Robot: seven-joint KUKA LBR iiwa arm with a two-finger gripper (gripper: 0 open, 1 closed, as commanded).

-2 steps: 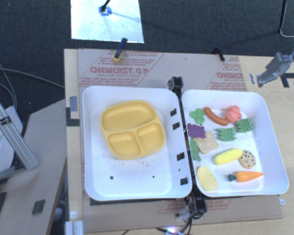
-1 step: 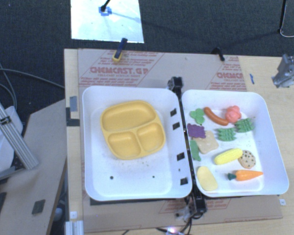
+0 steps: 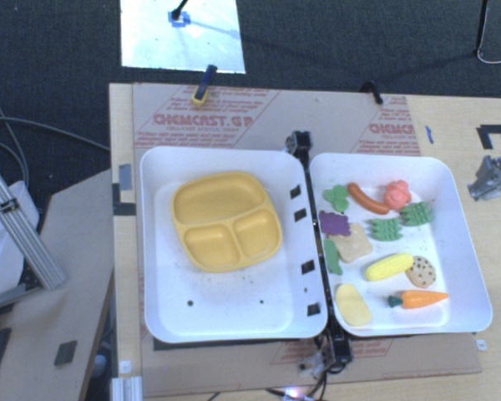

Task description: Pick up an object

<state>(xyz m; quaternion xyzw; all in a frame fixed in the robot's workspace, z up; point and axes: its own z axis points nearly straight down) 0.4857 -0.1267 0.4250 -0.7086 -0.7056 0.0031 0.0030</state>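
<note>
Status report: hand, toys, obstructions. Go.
Hand at right edge, outside right bin, holding nothing. Toy food in right bin untouched: carrot, corn, sausage. Yellow tray in left bin. Nothing over the toys.

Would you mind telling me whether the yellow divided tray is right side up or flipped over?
Right side up. The yellow divided tray lies flat in the left bin with its three compartments facing upward, their raised dividers visible, nothing inside them.

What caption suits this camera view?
Gripper waits beside the right bin of toy food; yellow tray fills the left bin.
</note>
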